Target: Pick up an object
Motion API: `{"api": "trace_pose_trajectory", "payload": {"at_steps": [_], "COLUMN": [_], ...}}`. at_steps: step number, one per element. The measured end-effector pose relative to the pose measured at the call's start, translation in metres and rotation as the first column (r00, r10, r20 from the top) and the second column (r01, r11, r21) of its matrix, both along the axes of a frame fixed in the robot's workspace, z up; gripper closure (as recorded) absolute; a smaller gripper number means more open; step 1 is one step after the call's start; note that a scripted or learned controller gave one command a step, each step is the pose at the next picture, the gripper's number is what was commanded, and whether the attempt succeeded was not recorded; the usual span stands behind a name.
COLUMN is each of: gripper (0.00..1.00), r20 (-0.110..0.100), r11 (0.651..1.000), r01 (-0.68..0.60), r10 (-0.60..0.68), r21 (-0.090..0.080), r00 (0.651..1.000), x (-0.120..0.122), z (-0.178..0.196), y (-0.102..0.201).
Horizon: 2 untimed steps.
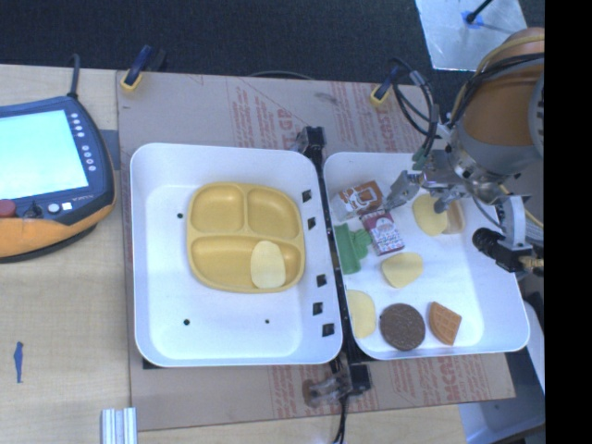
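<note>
My gripper (424, 195) hangs over the back of the right bin (499, 294), under the grey and orange arm. Just below it lies a pale yellow round piece (429, 218), partly hidden by the gripper. To its left are a brown packet (361, 195) and a red and white packet (385, 233). A green item (350, 248) lies against the bin's left wall. Nearer the front are a pale yellow chunk (402, 269), a yellow piece (361, 313), a brown round biscuit (402, 326) and an orange wedge (444, 322).
The left bin (162, 248) holds a yellow divided plate (222, 213) with a pale yellow slice (268, 265) in its front compartment. A handheld control pendant (46, 169) lies on the bench at far left. Black clips (314, 141) join the bins along the middle.
</note>
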<state>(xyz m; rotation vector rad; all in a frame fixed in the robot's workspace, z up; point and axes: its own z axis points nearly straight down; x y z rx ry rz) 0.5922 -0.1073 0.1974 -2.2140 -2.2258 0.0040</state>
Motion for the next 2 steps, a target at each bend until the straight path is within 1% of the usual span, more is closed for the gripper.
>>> {"api": "trace_pose_trajectory", "payload": {"at_steps": [1, 2], "gripper": [0.00, 0.00], "r20": [-0.012, 0.005], "r11": [1.000, 1.000], "r01": [0.004, -0.004], "r10": [-0.004, 0.004], "r21": [0.002, -0.001], "r00": [1.000, 1.000], "x": [-0.072, -0.003], "z": [-0.078, -0.105], "y": [-0.024, 0.001]}}
